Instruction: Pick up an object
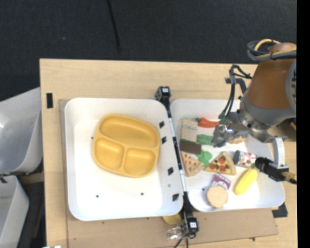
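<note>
Above the right bin (279,198), the gripper (221,134) hovers over toy food beside the pizza slice (221,163); its grip state is unreadable. Reaching seems under way; next comes descent onto one piece.

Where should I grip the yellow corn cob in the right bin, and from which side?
Grip the corn cob across its narrow middle, coming straight down from above. It lies flat and slanted near the right bin's front, so probably turn the fingers crosswise to its long axis; both flanks look free.
</note>
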### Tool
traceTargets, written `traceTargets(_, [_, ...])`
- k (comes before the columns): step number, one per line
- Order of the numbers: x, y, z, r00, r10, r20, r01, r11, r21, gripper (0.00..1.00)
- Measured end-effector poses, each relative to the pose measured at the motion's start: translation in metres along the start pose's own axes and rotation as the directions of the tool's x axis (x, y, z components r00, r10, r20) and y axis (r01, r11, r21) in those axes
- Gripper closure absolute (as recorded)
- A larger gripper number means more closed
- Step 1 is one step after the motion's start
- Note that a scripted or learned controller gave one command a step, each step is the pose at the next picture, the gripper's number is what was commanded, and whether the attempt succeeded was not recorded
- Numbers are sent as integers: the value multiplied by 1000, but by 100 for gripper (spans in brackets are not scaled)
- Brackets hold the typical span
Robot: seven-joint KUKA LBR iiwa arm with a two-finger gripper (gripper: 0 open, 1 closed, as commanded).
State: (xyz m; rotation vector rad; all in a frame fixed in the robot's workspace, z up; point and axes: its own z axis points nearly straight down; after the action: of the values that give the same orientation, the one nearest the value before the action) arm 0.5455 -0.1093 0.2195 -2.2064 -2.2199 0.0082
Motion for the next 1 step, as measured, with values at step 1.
traceTargets(1, [76,-31,24,1000,-3,1,3,1000,-2,100])
